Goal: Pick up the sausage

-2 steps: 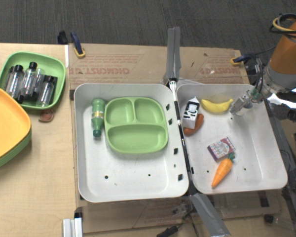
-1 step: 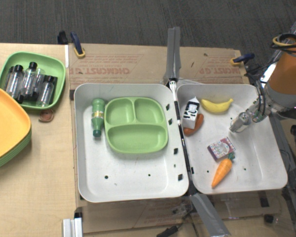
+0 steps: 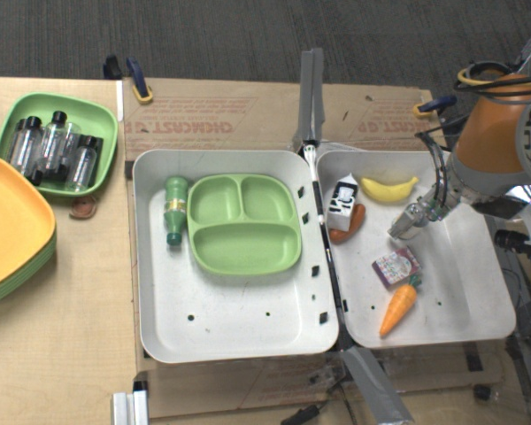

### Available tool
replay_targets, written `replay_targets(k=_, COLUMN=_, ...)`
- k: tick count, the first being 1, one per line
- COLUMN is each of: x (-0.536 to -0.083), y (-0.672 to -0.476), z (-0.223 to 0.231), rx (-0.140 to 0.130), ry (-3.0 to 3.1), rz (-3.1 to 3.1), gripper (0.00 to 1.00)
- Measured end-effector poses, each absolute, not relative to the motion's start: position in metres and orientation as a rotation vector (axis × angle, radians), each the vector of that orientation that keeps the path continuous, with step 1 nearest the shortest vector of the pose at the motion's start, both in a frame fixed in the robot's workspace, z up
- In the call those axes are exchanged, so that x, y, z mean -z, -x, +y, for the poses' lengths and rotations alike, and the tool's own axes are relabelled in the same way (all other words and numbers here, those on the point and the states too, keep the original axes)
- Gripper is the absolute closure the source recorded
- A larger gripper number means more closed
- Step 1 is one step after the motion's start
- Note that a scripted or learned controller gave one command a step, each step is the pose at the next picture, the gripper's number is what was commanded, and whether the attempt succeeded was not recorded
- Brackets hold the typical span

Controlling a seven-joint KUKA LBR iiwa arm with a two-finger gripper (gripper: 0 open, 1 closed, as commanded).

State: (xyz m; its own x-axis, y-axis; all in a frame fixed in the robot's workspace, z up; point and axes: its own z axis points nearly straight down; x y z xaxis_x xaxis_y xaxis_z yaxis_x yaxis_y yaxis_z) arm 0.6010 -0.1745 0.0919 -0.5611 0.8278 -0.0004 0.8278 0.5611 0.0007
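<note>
- White bins sit side by side on the bench: the left bin (image 3: 159, 326) and the right bin (image 3: 469, 326), meeting at a shared edge in the middle.
- The left bin holds a green divided plate (image 3: 244, 223) and, just beside the plate's left edge, a green bottle (image 3: 174, 209) lying lengthwise.
- The sausage (image 3: 348, 225), reddish brown, lies in the right bin near its left wall, partly under a small black-and-white carton (image 3: 342, 201) that rests against it.
- A banana (image 3: 388, 189) lies near the right bin's far wall, just right of the carton.
- A small purple packet (image 3: 396, 267) lies near the bin's middle, and an orange carrot (image 3: 398, 309) lies just below it, its green top touching or nearly touching the packet.
- The gripper (image 3: 405, 226) hangs over the right bin, between the banana and the packet, right of the sausage and apart from it; nothing shows between its fingers, and how far they are parted cannot be told.
- The arm (image 3: 496, 140) comes in from the right, orange band above the wrist.
- Left of the bins stand a green tray of dark vials (image 3: 51, 151) and a stack of yellow plates (image 3: 13, 237).
</note>
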Motion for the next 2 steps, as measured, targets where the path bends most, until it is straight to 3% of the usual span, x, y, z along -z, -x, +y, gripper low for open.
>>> replay_targets(k=1, x=-0.092, y=-0.568, z=-0.193, rx=-0.001, ry=-1.026, rz=2.968, gripper=1.0)
replay_targets(k=2, x=-0.119, y=-0.481, z=-0.222, rx=-0.001, ry=-0.988, rz=2.981, gripper=1.0)
